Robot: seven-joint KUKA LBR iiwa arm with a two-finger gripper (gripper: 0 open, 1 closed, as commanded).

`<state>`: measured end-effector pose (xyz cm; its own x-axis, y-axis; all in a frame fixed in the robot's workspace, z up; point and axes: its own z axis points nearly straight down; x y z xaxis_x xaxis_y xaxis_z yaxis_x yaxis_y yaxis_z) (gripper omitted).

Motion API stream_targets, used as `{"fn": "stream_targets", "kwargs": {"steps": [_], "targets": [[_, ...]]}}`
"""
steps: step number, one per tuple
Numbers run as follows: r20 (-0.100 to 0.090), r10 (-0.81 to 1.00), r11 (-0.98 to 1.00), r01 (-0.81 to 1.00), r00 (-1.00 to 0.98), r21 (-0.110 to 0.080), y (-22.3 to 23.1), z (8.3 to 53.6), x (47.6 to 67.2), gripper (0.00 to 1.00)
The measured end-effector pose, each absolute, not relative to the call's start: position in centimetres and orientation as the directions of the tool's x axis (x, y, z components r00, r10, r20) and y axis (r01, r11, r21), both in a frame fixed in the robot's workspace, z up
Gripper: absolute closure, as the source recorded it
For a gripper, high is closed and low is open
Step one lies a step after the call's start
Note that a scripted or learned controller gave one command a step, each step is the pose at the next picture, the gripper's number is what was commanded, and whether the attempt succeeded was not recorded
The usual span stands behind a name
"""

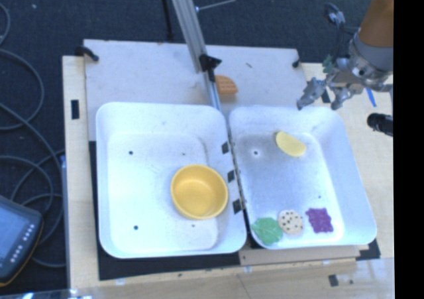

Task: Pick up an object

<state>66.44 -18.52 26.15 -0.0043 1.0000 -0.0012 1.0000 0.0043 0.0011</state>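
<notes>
My gripper (323, 98) hangs above the far right corner of the right bin (344, 158), open, with nothing between its fingers. Below and to its left a yellow lemon-like piece (290, 144) lies in the right bin's far half. Along that bin's near edge sit a green leafy piece (267, 229), a round cookie (290, 222) and a purple piece (320, 219). A yellow bowl (199, 191) stands upright in the left bin (126, 158), near its right side.
An orange object (226, 86) lies on the bench behind the bins, beside a slanted aluminium bar (189, 19). Cables and a tablet (16, 235) lie on the floor to the left.
</notes>
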Motion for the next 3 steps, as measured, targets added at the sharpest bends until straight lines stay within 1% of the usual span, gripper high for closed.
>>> {"fn": "stream_targets", "kwargs": {"steps": [1, 2, 3], "targets": [[-0.003, 1.000, 0.004, 1.000, -0.004, 0.000, -18.6, 26.2, 66.4, 0.00], [-0.004, 1.000, 0.000, 1.000, 0.000, -0.003, -19.0, 21.9, 66.1, 0.00], [-0.003, 1.000, -0.001, 1.000, 0.001, -0.005, -18.7, 15.7, 65.8, 0.00]]}}
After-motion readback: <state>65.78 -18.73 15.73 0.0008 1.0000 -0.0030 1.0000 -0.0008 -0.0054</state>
